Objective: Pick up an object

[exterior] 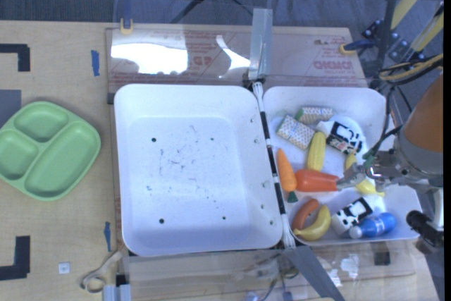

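Lying beside the fingers, whose state I cannot tell, an orange-red pepper

Grey arm with orange band, metallic end effector.

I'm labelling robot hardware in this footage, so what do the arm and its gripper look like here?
The arm enters from the right as a rounded grey body with an orange band above the wrist. Below the band sits a pale grey metallic wrist block, blurred here. From it the gripper tapers to slim, light metal fingers. Thin dark cables run beside the arm. No markings are legible.
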